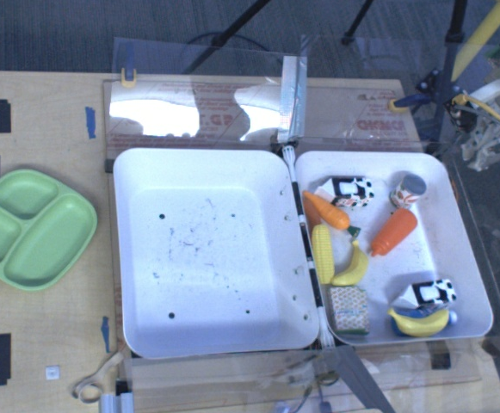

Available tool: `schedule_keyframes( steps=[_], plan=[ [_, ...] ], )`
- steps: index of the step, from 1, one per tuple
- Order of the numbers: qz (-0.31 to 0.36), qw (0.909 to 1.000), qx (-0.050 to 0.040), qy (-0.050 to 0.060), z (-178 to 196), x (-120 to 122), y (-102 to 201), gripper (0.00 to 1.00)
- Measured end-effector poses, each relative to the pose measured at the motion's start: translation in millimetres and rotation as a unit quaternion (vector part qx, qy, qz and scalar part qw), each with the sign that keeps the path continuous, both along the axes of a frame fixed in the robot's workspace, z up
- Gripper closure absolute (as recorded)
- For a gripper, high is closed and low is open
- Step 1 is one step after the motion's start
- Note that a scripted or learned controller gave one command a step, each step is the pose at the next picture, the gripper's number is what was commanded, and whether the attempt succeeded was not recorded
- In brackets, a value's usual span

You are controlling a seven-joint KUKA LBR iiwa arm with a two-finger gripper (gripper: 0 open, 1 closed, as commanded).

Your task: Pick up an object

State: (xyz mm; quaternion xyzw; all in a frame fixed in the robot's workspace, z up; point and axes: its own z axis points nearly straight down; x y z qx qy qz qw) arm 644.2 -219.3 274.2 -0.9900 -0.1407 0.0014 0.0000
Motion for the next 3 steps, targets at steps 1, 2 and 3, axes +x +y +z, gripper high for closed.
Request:
schedule_keyframes(
  steps=[1,2,3],
  plan=[
    [0.002,1.0,-0.0004,0.0,10,1,2,1.0],
    [0.005,1.0,-0.001,0.0,20,2,4,1.0],
    [0.007,1.0,-0.0016,0.0,31,3,6,1.0]
  ],
)
